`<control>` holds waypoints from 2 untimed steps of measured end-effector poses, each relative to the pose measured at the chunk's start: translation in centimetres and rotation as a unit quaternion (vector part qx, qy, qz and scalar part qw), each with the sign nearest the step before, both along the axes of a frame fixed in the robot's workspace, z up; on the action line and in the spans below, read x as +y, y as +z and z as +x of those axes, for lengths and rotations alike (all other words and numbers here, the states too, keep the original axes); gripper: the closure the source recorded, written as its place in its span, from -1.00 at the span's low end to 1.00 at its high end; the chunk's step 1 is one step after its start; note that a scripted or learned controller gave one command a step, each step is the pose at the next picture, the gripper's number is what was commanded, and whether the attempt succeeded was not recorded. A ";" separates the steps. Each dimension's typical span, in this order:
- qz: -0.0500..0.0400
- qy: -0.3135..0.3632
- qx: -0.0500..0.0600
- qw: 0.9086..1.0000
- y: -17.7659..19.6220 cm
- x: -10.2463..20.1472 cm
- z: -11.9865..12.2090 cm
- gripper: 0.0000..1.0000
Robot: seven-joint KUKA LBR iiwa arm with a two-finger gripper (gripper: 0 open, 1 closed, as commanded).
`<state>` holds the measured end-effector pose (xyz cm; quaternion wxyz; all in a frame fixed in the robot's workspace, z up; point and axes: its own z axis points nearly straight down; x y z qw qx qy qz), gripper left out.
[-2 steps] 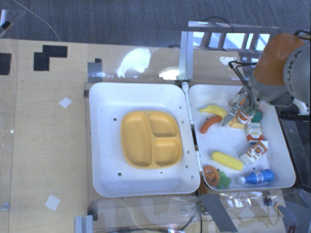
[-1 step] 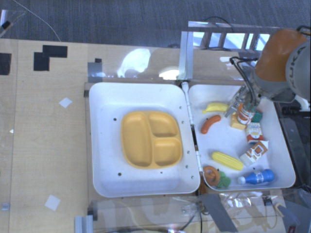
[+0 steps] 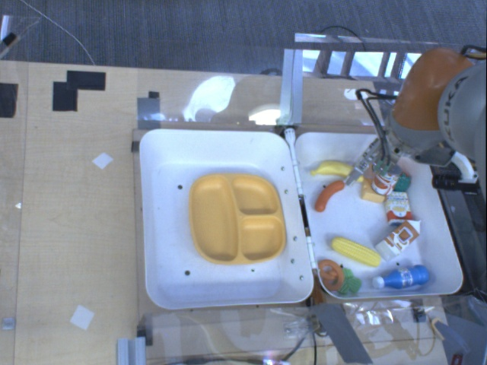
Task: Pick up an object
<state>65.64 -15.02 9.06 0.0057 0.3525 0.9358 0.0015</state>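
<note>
My gripper (image 3: 370, 167) hangs low over the upper middle of the right bin (image 3: 449, 234), below the orange-banded wrist (image 3: 426, 90). Right beside it sit a small red-and-white can (image 3: 384, 181), a yellow cheese wedge (image 3: 371, 195) and a teal piece (image 3: 402, 181); whether the gripper touches any of them I cannot tell. To its left are a banana (image 3: 331, 169) and a red sausage (image 3: 329, 195). Lower down lie a corn cob (image 3: 355, 251), a milk carton (image 3: 401, 236), a small red-and-white pack (image 3: 397, 206) and a blue bottle (image 3: 403, 278).
The left bin (image 3: 163, 204) holds a yellow divided plate (image 3: 236, 217). An orange toy with a green piece (image 3: 338, 276) lies in the right bin's front left corner. A metal frame (image 3: 293, 82) stands behind the bins.
</note>
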 end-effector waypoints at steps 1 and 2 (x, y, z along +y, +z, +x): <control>0.001 -0.104 -0.004 0.995 16.5 4.1 -4.3 1.00; 0.000 -0.145 0.001 0.989 19.5 -4.6 -5.8 1.00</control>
